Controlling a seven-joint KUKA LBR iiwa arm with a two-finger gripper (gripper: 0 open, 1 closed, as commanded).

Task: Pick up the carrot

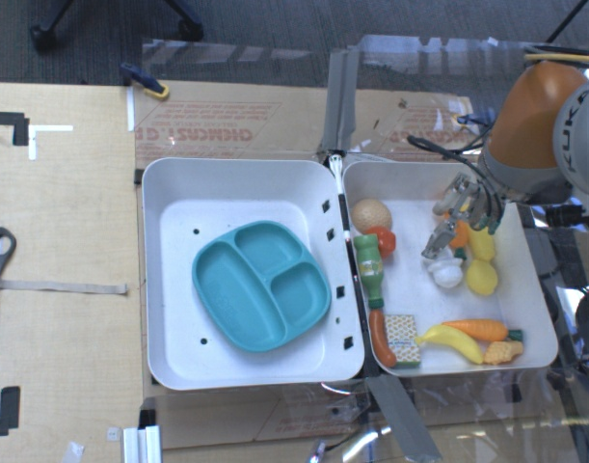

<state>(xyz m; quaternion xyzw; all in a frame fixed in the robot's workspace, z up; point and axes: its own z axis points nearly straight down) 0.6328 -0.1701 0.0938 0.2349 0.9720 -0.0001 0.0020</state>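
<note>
Carrot lay at the front of the right-hand bin, well apart from the gripper above it.

The smooth orange plastic carrot (pixel 478 330) with its green stub end lay flat against a curved yellow plastic banana (pixel 452 340), at about six o'clock from the grey metal two-finger gripper (pixel 446 236). That gripper hung low in the shallow white plastic right-hand bin (pixel 535 287), beside a small white rounded piece (pixel 447 274) and a glossy yellow pear-shaped fruit (pixel 481 262); whether its fingers were apart or together I could not tell. The white left-hand bin (pixel 154 287) held a teal three-compartment plastic plate (pixel 262 285). At twelve o'clock, the brown cardboard sheet (pixel 227 128) carried red printing, upside down and too faint to read.
</note>
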